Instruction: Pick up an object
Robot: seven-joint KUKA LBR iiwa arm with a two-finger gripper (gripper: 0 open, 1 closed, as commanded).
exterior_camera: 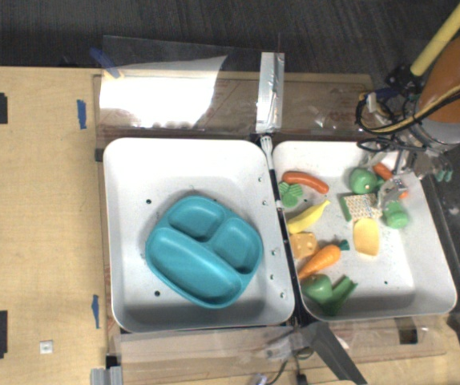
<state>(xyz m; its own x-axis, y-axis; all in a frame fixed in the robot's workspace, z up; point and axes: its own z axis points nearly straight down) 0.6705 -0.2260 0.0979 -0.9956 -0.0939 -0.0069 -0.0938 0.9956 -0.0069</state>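
Much of the arm (446,87) is cut off by the upper right corner of the frame, so just its orange band, a yellow rod and a knot of black and yellow cables can be seen, and the pincer (392,184) below them is a small blurred cluster of metal; whether it is open or closed cannot be told, and nothing can be made out between its tips. The arm comes in from the upper right and leans down over the far right part of the right bin. On the left of the frame the tan surface (30,215) carries black corner marks and bits of blue tape. The left bin (126,167) holds a teal divided plate (204,249) with three compartments, lying slightly tilted near the bin's middle. The right bin (422,283) holds the toy food: a red-orange sausage (305,181) at the upper left, a yellow banana (308,215) below it, an orange carrot (320,259) and a dark green piece (328,289) toward the lower left. Further right lie a patterned square card (359,207), a pale yellow piece (366,237), a green round piece (364,181) and another green piece (396,216), both just beside the pincer.
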